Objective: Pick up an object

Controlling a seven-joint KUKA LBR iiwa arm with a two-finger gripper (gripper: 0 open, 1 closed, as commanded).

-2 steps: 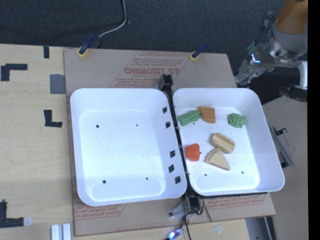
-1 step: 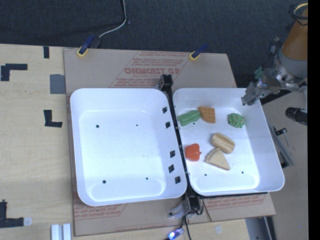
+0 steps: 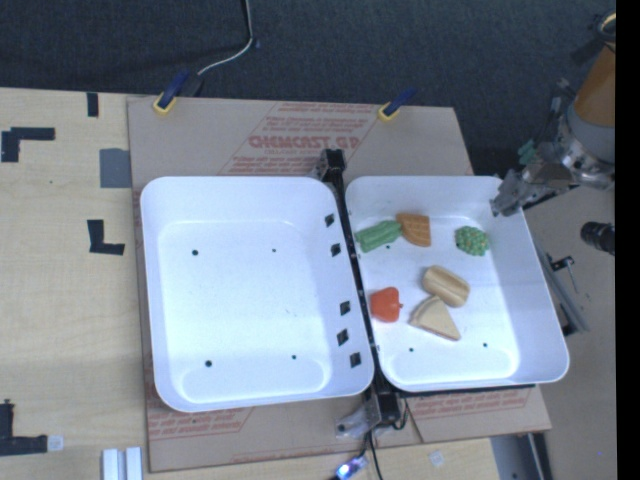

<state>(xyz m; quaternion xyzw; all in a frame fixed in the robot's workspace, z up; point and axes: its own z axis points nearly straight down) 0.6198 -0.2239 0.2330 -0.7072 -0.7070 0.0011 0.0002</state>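
Note:
The right bin (image 3: 520,298) holds several toy foods: a green pepper-like piece (image 3: 379,235), an orange piece (image 3: 414,228), a green broccoli-like piece (image 3: 471,240), a tan bread roll (image 3: 446,285), a red piece (image 3: 385,304) and a tan wedge (image 3: 436,320). My gripper (image 3: 506,201) hangs at the bin's upper right corner, up and to the right of the broccoli piece. Nothing shows between its fingers.
The left bin (image 3: 160,268) lies beside the right one, joined by a black clip strip (image 3: 345,268). Both rest on a cardboard sheet (image 3: 300,138) on the wooden bench. A white cable (image 3: 235,48) runs at the top.

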